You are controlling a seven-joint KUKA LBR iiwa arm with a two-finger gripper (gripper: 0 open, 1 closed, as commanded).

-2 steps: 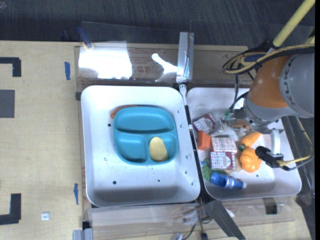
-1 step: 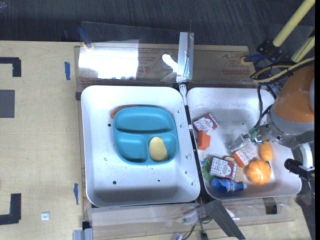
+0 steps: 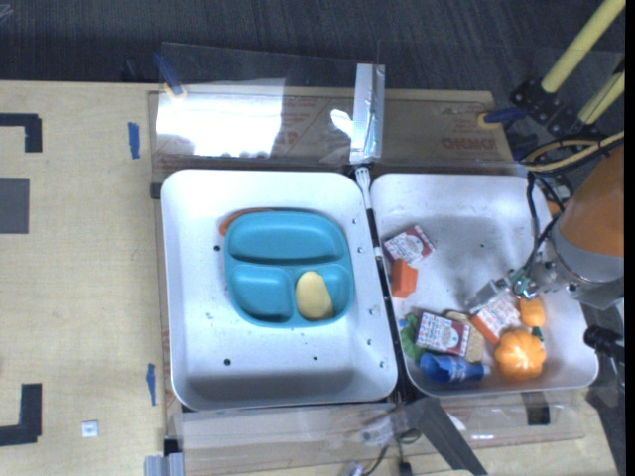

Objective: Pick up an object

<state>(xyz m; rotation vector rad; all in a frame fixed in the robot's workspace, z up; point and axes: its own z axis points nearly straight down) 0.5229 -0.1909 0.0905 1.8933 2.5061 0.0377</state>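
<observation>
Lying slantwise beside the claw (image 3: 493, 293), small carton (image 3: 498, 315)

This is a robotics lab test cell. A pale wooden bench (image 3: 79, 296) marked with black tape corners carries two white bins (image 3: 189, 365) under clear plastic guards, with dark carpet beyond its far edge. Loose cables (image 3: 556, 147) and yellow struts crowd the far right corner.

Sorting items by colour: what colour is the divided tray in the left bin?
Turquoise blue; the divided tray shows clearly in the camera view, with a yellow oval object in one compartment.
</observation>
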